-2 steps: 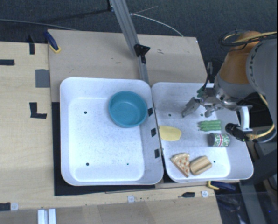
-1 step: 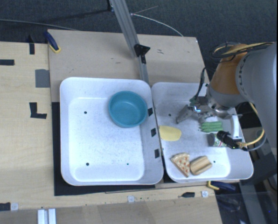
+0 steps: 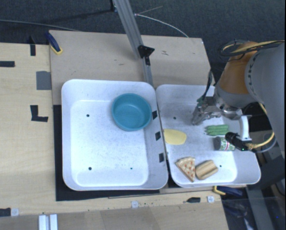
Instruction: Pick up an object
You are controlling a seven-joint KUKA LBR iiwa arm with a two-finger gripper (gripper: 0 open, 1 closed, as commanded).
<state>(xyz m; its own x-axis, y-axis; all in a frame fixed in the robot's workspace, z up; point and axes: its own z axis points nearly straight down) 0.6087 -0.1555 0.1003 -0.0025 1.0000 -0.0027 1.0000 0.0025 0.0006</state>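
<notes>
The grey arm (image 3: 270, 75) with its orange band rises closest to the lens, reaching in from the right and dropping its end effector (image 3: 200, 116) into the right bin (image 3: 181, 97). The wooden desk (image 3: 18, 128) carries both bins side by side. The left bin (image 3: 80, 171) holds a blue bowl (image 3: 131, 111) near its upper right corner. In the right bin, candidates for picking lie spread apart, likely so each can be taken alone: a yellow lemon-like piece (image 3: 174, 137) below the end effector, a pizza slice (image 3: 186, 168) touching a bread roll (image 3: 206, 169) near the front wall, a green pod-like item (image 3: 216, 129) and a small can-like object (image 3: 223, 144) beside it. Whether the end effector is spread or closed cannot be told; it appears to grip nothing.
</notes>
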